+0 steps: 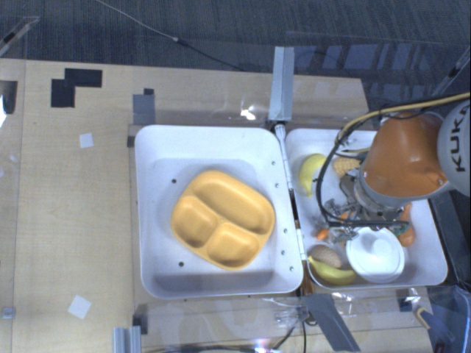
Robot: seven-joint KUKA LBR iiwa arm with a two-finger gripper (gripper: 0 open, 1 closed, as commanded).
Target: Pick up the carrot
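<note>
The carrot (406,234) shows as a small patch of bright orange at the right side of the right bin (436,271), peeking out from under the arm's wrist, just right of and slightly above the white bowl (376,254). Little of it is exposed: a short, rounded orange stub with a darker end, the rest hidden beneath the arm, so its full length and lie cannot be told. The arm (412,157), its orange band prominent, hangs over the middle of the right bin, and the gripper (360,213) sits below it, just above the white bowl's upper rim, among dark cables and metal parts. Whether the gripper is open or closed cannot be told, since the wrist covers it from above. A tiny orange fleck (322,234) lies to the left of the white bowl; what it is cannot be made out. A yellow-green round fruit (313,171) rests well above and left of the bowl, near the bin's left wall, and a banana (331,273) with a brownish item (326,256) on it lies touching the bowl's lower left edge. Far to the bowl's left, the left bin (158,271) holds a yellow divided tray (222,218), tilted on its floor.
</note>
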